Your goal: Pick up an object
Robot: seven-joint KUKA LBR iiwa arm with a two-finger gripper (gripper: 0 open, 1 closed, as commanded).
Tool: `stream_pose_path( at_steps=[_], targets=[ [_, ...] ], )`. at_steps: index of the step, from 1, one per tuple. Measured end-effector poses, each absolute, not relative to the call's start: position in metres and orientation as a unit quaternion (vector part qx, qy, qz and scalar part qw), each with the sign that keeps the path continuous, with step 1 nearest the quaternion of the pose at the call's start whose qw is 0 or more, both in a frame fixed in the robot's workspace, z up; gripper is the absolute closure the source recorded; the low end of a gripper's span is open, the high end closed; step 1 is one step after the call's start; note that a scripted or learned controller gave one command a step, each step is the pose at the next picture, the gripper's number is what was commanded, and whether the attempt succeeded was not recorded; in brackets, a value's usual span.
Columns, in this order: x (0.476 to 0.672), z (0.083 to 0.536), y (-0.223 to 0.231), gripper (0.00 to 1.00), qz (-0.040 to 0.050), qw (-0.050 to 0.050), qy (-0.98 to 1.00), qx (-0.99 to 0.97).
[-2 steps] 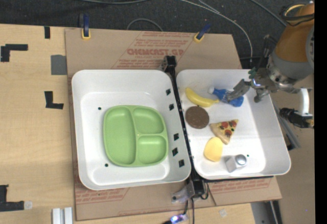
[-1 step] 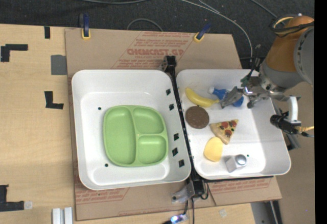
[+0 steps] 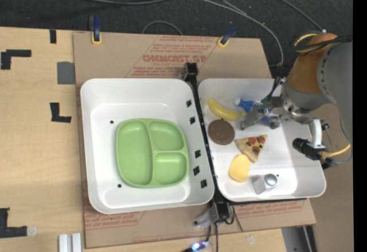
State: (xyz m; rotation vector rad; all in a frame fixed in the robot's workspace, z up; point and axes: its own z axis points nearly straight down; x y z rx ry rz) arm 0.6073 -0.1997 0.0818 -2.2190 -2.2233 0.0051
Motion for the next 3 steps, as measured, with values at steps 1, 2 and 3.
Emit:
stream_pose_path(
  at_steps=[1,2,3],
  targets=[
    [0.609,0.096,-0.200,1.00,0.0007,-0.002,-0.708,-0.706],
    [0.609,0.137,-0.200,1.00,-0.0004,0.000,-0.708,-0.707],
    [0.614,0.199,-0.196,1.00,-0.0009,-0.002,-0.708,-0.706]
  ],
)
